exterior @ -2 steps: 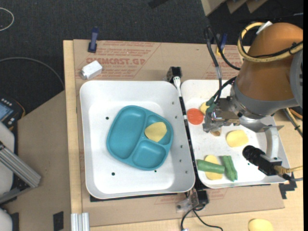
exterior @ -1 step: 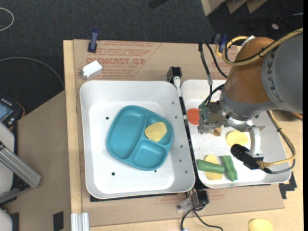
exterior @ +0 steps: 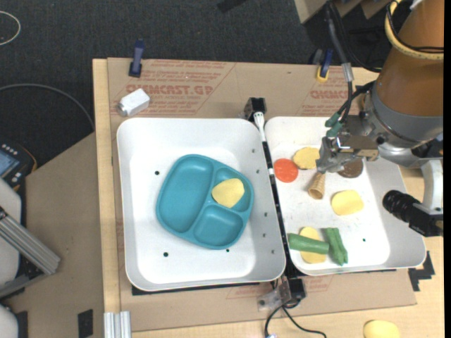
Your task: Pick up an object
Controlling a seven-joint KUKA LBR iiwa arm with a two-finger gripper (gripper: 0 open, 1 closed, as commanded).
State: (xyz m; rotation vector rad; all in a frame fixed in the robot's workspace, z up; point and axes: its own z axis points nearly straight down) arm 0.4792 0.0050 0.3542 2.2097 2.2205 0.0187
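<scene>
Single fixed camera above the bench, looking down at a slant — left bin and right bin both in frame, mid-distance. Arm enters from right, floor visible at the far side.

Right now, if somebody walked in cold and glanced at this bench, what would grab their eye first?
Probably the teal sectioned plastic plate in the left white bin, with a pale yellow rounded piece lying in its upper right compartment. Next, the grey arm's hand reaching into the right white bin, low over a scatter of toy food: an orange-red disc, a tan cone and two green pod-shaped pieces.
</scene>
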